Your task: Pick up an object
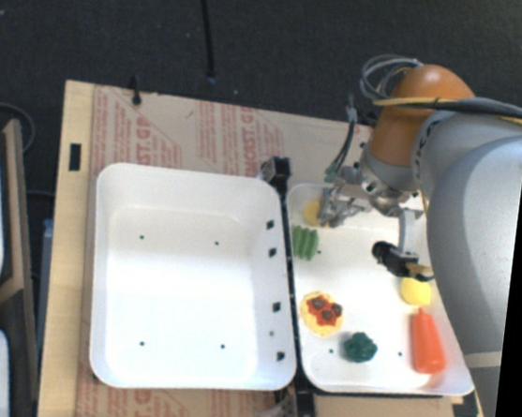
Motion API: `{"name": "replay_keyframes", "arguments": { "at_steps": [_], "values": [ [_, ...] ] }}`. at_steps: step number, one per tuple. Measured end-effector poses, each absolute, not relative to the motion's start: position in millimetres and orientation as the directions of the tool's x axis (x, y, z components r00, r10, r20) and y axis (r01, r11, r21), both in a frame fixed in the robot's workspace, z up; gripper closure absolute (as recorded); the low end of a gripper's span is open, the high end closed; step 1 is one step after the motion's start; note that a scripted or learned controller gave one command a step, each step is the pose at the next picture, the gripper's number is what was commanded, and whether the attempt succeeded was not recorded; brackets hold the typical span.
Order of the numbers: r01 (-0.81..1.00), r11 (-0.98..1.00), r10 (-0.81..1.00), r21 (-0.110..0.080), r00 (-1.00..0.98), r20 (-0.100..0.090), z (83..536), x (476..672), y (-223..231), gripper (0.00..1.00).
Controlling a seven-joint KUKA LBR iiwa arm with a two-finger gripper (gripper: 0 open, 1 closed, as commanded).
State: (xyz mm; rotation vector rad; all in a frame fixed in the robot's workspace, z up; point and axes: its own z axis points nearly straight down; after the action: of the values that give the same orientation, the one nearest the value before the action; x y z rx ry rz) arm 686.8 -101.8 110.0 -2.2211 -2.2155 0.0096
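My gripper hangs low over the back left corner of the right bin. A small yellow object lies right beside it, partly hidden by it. A green ridged piece lies just in front of the gripper, near the divider. Further forward sit a yellow and red pizza-like toy and a dark green broccoli-like toy. An orange carrot and a yellow lemon-like toy lie at the bin's right side.
The left bin is a shallow white tray on the cardboard-covered bench. A black divider strip runs between the two bins. A black part of the arm reaches over the right bin near the lemon-like toy.
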Motion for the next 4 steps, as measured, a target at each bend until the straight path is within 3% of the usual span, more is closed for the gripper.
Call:
{"name": "replay_keyframes", "arguments": {
  "at_steps": [1,2,4],
  "values": [
    [1.000,-0.002,1.000,-0.007,0.002,0.000,110,687.2,-101,0.00],
    [1.000,-0.002,1.000,0.000,0.002,-0.001,101,680.6,-127,0.00],
    [1.000,-0.002,1.000,-0.006,0.002,0.000,99,687.4,-159,0.00]
  ]
}}
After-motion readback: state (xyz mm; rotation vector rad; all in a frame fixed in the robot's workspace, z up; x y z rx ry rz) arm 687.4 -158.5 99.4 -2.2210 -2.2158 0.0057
